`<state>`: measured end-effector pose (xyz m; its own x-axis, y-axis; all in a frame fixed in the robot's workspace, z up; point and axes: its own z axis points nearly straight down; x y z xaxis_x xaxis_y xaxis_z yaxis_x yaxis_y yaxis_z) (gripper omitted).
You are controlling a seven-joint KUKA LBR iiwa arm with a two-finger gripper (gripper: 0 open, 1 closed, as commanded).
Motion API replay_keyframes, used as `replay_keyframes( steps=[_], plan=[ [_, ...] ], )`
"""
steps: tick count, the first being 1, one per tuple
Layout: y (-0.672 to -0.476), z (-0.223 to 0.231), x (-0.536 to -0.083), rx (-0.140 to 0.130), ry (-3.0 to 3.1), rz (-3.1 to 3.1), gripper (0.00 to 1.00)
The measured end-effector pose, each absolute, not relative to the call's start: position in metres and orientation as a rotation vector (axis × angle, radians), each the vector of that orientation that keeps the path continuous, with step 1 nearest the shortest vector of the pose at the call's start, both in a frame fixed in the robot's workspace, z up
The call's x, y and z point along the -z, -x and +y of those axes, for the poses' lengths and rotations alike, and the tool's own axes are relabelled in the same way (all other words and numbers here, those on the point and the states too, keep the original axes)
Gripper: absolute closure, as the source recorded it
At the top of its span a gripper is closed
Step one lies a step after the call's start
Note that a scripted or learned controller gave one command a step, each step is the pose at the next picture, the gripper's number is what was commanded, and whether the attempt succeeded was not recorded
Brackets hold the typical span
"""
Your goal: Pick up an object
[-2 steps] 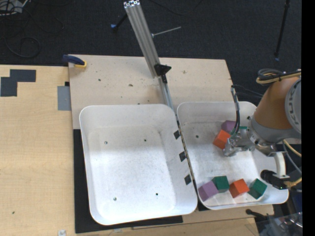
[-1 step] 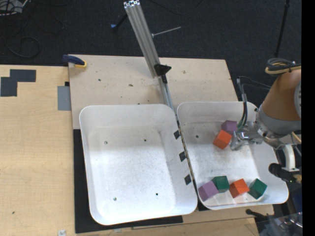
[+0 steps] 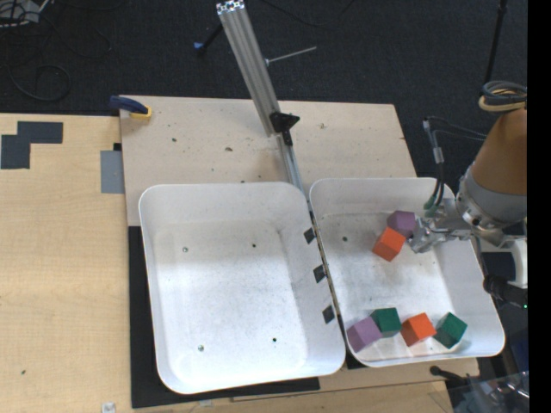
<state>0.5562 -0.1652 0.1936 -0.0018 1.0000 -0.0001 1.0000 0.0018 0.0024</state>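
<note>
Several small cubes lie in the right bin (image 3: 362, 184). A purple cube (image 3: 401, 223) and an orange cube (image 3: 388, 244) sit close together in its upper middle. Along the front wall rest another purple cube (image 3: 363, 331), a green cube (image 3: 386, 320), an orange cube (image 3: 418, 328) and a second green cube (image 3: 450, 329). My gripper (image 3: 424, 236) is low inside this bin, just to the right of the upper purple and orange cubes. I see nothing held in it. The grey arm with its orange band (image 3: 508, 149) rises behind it at the right edge.
The left bin (image 3: 172, 231) stands beside the right one, and a divider with black clips (image 3: 317, 272) runs between them. A slanted aluminium post (image 3: 254, 67) rises behind the bins. A blue-and-yellow clamp (image 3: 131, 107) sits at the bench's far left corner.
</note>
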Motion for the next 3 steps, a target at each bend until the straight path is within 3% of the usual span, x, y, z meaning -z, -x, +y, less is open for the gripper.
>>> replay_keyframes(
  steps=[1, 3],
  plan=[
    [-0.557, -0.166, -0.247, -0.003, -2.216, 2.221, 1.0],
    [-0.537, -0.053, -0.225, 0.002, -2.221, 2.23, 1.0]
  ],
)
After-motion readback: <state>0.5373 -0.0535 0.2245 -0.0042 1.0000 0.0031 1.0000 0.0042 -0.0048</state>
